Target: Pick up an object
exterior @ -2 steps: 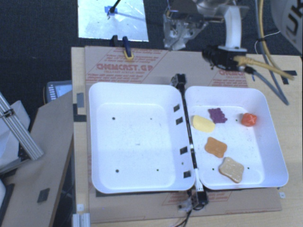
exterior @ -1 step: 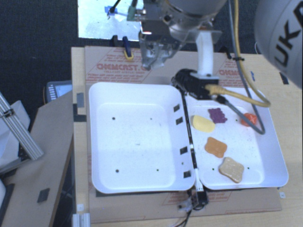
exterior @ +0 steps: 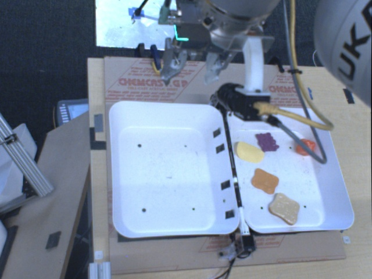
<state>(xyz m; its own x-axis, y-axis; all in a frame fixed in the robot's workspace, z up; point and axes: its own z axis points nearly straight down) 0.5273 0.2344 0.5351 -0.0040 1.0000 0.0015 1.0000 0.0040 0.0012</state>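
Fingers point(exterior: 190, 67) apart, well above toys point(exterior: 266, 170)

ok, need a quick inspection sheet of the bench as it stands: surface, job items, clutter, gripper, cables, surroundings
Surface: two white bins side by side, left bin and right bin, on a board.
Job's things: in the right bin, purple piece, yellow piece, red-orange piece, orange piece, tan piece.
Clutter: nothing seen.
Gripper: gripper open, above the board behind the bins, holding nothing.
Cables: yellow cable crosses the right bin's back corner.
Surroundings: aluminium rail at left.
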